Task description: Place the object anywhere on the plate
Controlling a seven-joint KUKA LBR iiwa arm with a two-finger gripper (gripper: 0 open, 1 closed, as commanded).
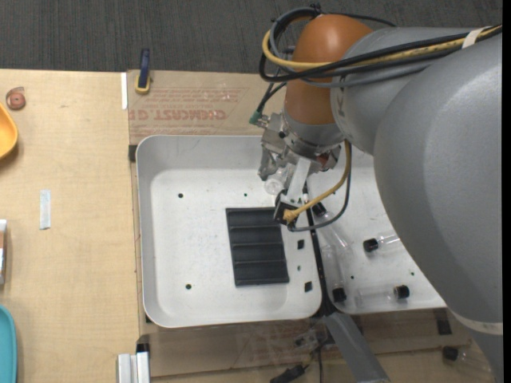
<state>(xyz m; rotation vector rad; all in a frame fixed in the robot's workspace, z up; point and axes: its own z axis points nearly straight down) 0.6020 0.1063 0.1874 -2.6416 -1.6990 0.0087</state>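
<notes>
One gripper (275, 180) (above bin (160, 294)), black plate (257, 247)

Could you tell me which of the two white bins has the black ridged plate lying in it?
The left bin; the black ridged plate lies on its floor, by its right wall.

The grey arm (431, 134) runs out of frame at the right and covers most of the right-hand bin (375, 274). At the left edge an orange object (6, 134) and a teal one (6, 345) are cut off, too little showing to name them. The gripper (275, 178) is a blurred cluster whose parts cannot be told apart.
</notes>
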